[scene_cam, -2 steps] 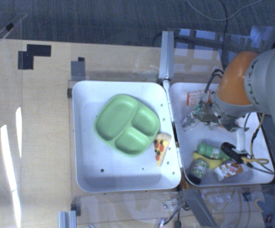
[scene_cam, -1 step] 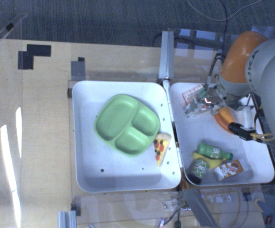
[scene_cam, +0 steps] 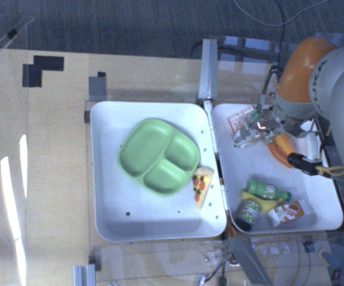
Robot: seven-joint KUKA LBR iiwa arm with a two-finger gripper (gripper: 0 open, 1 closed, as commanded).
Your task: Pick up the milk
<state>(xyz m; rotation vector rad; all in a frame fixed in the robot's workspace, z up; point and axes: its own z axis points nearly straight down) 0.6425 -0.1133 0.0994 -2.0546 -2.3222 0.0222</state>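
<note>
In the right bin (scene_cam: 337, 216), the end effector (scene_cam: 252, 130) hovers near the back; its grip I cannot tell. The milk (scene_cam: 288, 213) lies at the front, not yet picked up.

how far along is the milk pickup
Nothing looks done yet. The milk lies at the front of the right bin beside a green bottle. The claw is low at the bin's back left, over a patterned packet, apart from the milk. Reaching, gripping and lifting remain.

Hidden and cut off
The grey arm (scene_cam: 338, 82) runs off the frame's edge; beneath the jaws, the small patterned carton (scene_cam: 238, 120) is partly covered.
</note>
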